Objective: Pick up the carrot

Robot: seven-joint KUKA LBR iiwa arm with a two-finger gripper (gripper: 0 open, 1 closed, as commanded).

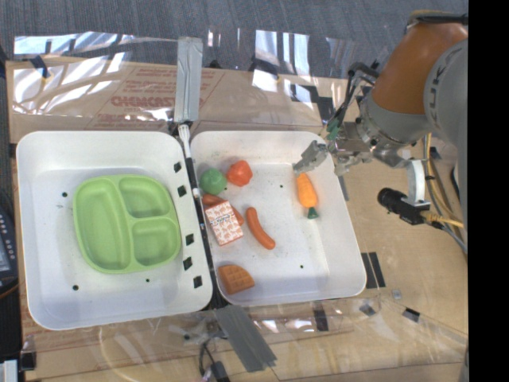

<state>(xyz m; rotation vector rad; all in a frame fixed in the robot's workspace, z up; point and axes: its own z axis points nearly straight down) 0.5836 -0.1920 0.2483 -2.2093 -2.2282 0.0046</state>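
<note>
We found the carrot (pixel 307 191) lying flat on the floor of the right bin (pixel 334 269), near that bin's right wall, its orange body running up and down the view with the green tip at the lower end. Measured from the carrot, the sausage (pixel 260 228) lay off to its lower left, the tomato (pixel 239 173) and the green ball (pixel 212 181) well to its left, and the small carton (pixel 224 223) beyond the sausage. The gripper (pixel 322 156) hung just above and slightly right of the carrot's upper end, close to the bin's rim; we could not tell whether it was spread or closed, and nothing showed in its hold. We judged this to be the approach step, the carrot not yet touched. The next move would call for shifting over the carrot's middle, turning to straddle its narrow width, then descending without clipping the bin wall
</note>
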